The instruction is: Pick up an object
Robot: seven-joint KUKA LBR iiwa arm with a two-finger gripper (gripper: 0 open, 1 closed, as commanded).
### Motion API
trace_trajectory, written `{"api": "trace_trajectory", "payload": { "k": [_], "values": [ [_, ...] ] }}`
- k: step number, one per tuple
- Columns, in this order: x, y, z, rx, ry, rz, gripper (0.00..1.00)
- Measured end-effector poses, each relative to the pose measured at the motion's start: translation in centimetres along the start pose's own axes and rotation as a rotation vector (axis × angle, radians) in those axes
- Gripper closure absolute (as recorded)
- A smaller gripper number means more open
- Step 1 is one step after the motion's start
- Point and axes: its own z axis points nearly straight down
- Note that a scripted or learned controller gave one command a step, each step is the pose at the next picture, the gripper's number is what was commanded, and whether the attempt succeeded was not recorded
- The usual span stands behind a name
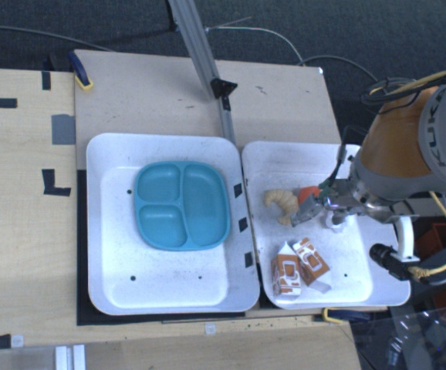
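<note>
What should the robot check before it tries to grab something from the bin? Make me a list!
1. Gripper is over the right bin, where the objects lie: ok.
2. A target is close: the tan croissant-shaped toy and a small orange-red object lie right beside the gripper: ok.
3. Fingers open wide enough to fit around a target: cannot tell.
4. Nothing already held between the fingers: cannot tell.
5. The brown and white cartons sit apart from the gripper, toward the bin's near edge: ok.
6. The blue divided plate in the left bin is out of the arm's way: ok.
</note>
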Motion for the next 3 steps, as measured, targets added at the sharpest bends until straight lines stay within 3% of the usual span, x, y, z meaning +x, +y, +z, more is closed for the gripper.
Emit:
{"api": "trace_trajectory", "payload": {
  "k": [1,2,3],
  "values": [
    [0.1,0.8,5.6,0.002,0.000,-0.001,0.00],
    [0.1,0.9,4.4,-0.003,0.001,-0.002,1.00],
    [1.0,1.3,-0.4,-0.010,-0.001,-0.001,1.00]
  ]
}}
